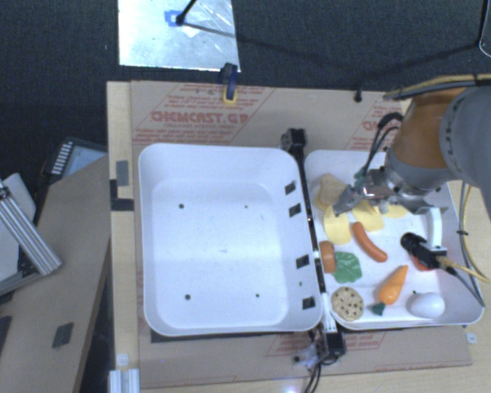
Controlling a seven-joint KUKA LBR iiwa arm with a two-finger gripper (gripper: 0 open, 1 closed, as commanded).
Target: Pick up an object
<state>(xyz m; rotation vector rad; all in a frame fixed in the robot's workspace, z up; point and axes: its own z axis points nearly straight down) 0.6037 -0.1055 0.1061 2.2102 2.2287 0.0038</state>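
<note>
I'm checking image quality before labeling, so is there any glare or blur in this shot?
Camera view: glare washes out the shiny sheet at the top; the left bin is bright but readable; the gripper looks slightly soft; the toys are sharp enough to tell apart.

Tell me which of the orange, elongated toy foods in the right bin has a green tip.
The carrot near the bin's front, between the cookie and the white egg. Its lower end is green; the sausage just under the gripper is plain orange-red.
</note>
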